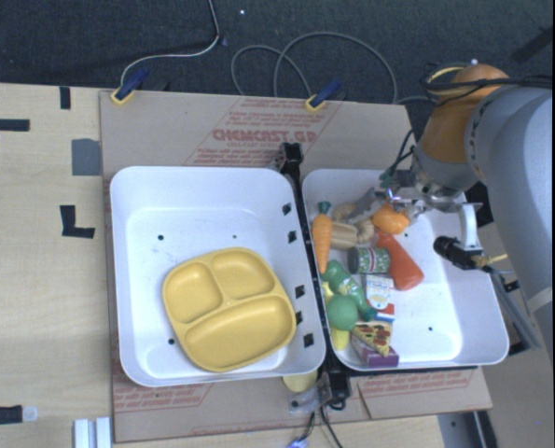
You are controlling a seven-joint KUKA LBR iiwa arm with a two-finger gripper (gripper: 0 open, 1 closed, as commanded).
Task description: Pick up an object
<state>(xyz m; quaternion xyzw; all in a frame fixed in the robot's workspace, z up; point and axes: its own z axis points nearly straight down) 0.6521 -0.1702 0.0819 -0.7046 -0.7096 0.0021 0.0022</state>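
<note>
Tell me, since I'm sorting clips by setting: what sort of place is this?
Probably a robotics lab bench: two white bins clamped on cardboard, toy food and a yellow plate as props, loose cables behind.

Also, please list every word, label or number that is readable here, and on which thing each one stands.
"CHEMCAST GP": red print on the brown cardboard sheet under the bins; the smaller red line below is blurred.
Labels on the small can and the food boxes: too small to read.

A divided plate lies in the left bin, while the right bin, touching it at frame centre, holds a cluster of toy foods along its left half.
</note>
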